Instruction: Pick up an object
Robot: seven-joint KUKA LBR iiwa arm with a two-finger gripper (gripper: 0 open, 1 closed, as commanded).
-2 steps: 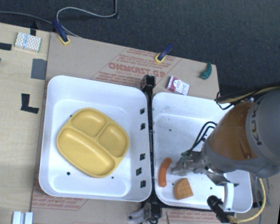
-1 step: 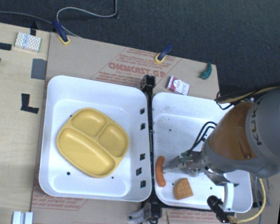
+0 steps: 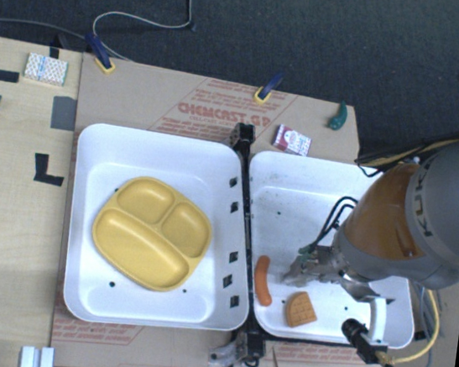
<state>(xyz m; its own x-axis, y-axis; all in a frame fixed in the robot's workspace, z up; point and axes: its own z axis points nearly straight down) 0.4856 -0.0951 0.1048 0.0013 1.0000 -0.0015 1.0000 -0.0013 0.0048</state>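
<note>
An orange sausage-shaped piece [image 3: 263, 280] lies in the right bin [image 3: 295, 196] near its left wall. A brown biscuit-like square [image 3: 301, 310] rests beside it near the bin's front edge. My gripper [image 3: 303, 266] hangs low over the right bin, just right of the sausage and above the square. Nothing shows between its fingers. A yellow divided plate [image 3: 151, 232] lies in the left bin [image 3: 91, 201].
The grey arm with its orange band [image 3: 386, 217] covers the right part of the right bin. A small red-and-white packet [image 3: 291, 140] lies on the cardboard behind the bins. Clamps and cables sit along the cardboard's far edge.
</note>
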